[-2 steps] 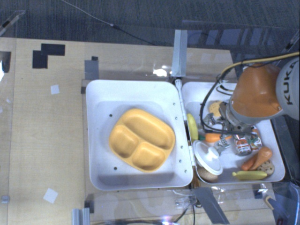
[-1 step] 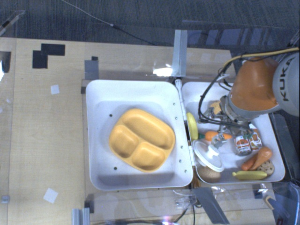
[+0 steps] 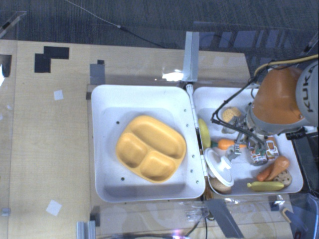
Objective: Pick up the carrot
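Looking down, you see the gripper (image 3: 238,148) low in the right bin (image 3: 297,185), just beside an orange piece (image 3: 226,144); whether it grasps anything, you cannot tell. Your carrot (image 3: 273,169) lies apart, near the bin's lower right corner, above a banana (image 3: 265,185).

Pale wooden bench (image 3: 45,148), two shallow white bins side by side, left bin (image 3: 102,133), right bin (image 3: 209,97)
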### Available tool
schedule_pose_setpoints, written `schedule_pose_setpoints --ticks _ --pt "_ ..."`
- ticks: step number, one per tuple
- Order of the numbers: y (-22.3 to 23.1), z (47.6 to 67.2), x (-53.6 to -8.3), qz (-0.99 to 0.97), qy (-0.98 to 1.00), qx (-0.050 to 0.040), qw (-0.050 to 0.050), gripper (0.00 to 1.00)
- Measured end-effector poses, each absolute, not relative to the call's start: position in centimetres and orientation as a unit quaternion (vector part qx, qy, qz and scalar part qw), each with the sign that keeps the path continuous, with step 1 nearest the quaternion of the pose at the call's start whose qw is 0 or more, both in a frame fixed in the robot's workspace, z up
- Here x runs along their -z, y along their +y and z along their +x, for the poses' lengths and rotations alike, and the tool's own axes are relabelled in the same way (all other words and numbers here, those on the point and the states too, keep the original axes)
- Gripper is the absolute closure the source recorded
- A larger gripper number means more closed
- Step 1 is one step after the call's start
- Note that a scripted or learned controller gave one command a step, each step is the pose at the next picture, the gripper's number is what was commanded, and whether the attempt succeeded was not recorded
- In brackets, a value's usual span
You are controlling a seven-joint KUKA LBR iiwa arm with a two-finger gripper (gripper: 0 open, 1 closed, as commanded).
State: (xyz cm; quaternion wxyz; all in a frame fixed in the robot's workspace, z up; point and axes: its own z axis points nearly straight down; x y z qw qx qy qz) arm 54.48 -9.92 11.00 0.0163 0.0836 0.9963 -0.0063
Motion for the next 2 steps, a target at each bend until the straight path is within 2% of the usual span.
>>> schedule_pose_setpoints --ticks 1,2 --pt "-9.5 53.9 -9.7 0.138 0.99 0.0062 0.024 0.0" --pt "-8.8 56.1 -9.0 0.101 0.995 0.001 0.007 0.0"
